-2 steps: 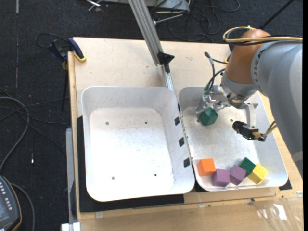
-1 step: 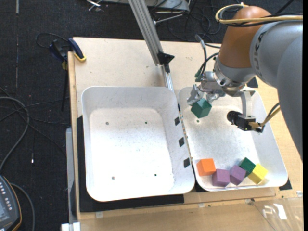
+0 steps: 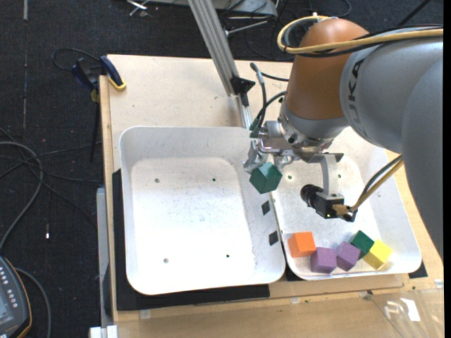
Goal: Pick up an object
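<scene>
While it hangs over the seam between the two smooth white bins, the claw (image 3: 268, 162) has its metal fingers closed on a matte dark green cube (image 3: 266, 178), lifted and tilted. Below and right of the claw, in the right bin (image 3: 392, 189), sit blocky foam-like pieces: an orange cube (image 3: 304, 243), two purple cubes (image 3: 324, 259), a green cube (image 3: 362, 241) and a yellow cube (image 3: 378, 254).

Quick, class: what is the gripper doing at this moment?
Gripper: shut on the green cube, lifted above the seam between the two bins.
</scene>
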### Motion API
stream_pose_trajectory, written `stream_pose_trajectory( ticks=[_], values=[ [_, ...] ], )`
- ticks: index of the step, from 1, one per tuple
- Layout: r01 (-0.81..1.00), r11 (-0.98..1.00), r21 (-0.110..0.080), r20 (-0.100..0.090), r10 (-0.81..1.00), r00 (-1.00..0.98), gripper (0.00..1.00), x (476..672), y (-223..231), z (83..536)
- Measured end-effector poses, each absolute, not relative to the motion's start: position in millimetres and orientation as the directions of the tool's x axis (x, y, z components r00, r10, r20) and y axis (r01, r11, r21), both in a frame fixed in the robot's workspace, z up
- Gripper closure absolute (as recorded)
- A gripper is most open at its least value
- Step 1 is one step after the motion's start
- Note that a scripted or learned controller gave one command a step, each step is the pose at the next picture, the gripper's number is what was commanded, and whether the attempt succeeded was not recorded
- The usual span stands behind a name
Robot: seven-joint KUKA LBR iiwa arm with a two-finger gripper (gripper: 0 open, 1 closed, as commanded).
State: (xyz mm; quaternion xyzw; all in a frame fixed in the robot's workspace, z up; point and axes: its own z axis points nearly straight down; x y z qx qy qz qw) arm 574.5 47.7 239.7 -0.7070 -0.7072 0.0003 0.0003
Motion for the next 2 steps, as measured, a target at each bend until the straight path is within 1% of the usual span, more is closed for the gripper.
stream_pose_trajectory(
  ticks=[1, 2],
  values=[
    [1.000, 0.005, -0.002, -0.002, 1.000, -0.005, 1.00, 620.6, 64.2, 191.7],
    [1.000, -0.008, 0.003, -0.004, 1.000, 0.008, 1.00, 628.3, -16.1, 220.8]
  ],
)
